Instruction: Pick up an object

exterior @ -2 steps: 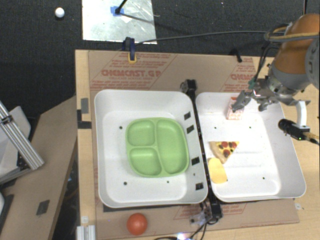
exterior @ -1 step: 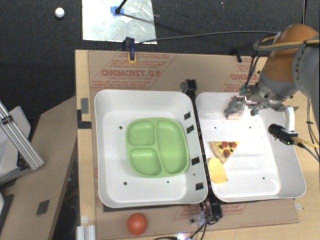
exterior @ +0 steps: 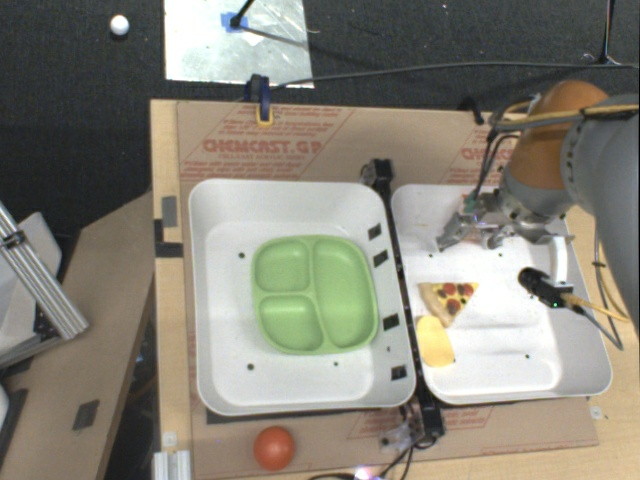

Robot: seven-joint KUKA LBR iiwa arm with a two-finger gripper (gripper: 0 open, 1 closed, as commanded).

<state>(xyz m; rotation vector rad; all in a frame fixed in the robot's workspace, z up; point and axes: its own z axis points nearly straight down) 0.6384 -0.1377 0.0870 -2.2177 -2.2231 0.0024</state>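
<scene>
Fingers [exterior: 470, 223], metal, their state unclear, hang over the glossy right bin [exterior: 575, 373] beyond a wedge-shaped pizza slice [exterior: 449, 297].

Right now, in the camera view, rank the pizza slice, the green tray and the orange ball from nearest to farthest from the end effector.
1. Pizza slice: right bin, just below and left of the end effector.
2. Green tray: middle of the left bin, farther left.
3. Orange ball: outside the bins, on the cardboard at the bottom edge.
</scene>
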